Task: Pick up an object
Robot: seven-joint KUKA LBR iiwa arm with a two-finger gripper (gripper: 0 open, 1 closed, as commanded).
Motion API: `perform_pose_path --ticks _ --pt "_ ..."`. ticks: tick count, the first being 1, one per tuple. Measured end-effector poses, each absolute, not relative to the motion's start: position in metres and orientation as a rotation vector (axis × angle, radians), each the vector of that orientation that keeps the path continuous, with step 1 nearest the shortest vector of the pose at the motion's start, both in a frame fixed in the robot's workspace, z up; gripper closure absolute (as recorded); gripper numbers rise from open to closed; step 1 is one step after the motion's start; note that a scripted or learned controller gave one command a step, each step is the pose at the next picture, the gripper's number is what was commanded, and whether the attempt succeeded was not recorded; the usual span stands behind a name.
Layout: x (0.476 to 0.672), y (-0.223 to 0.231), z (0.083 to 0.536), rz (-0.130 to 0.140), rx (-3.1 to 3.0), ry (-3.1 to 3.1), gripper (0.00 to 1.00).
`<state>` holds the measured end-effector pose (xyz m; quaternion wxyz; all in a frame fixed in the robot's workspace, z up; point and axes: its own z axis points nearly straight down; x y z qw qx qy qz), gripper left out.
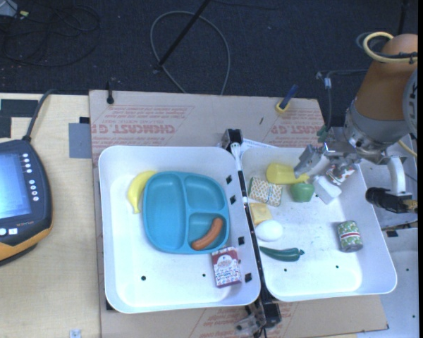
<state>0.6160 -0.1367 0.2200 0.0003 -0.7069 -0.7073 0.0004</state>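
My gripper (317, 172) hangs low over the back of the right bin (370, 277), just right of a green apple-like ball (302, 191) and a yellow lemon-like piece (281, 172). Nothing shows between its fingers. Further left in that bin lie a patterned cracker box (265, 191), a yellow block (259, 213), a white egg (270, 230), and a green chili pepper (283, 253). A green can (350, 235) rests on its side at the right. The arm (384, 90) comes in from the upper right.
The left bin (120, 259) holds a blue divided plate (182, 211) with a sausage (207, 234) in it, a banana (136, 189) beside it, and a small red carton (226, 267). A tablet (10, 196) sits off to the left on the bench.
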Motion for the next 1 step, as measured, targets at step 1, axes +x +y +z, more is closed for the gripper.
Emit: perform_pose_path --ticks 1 --pt "0.6203 -0.1038 0.12 -0.007 -2.224 -2.228 0.0"
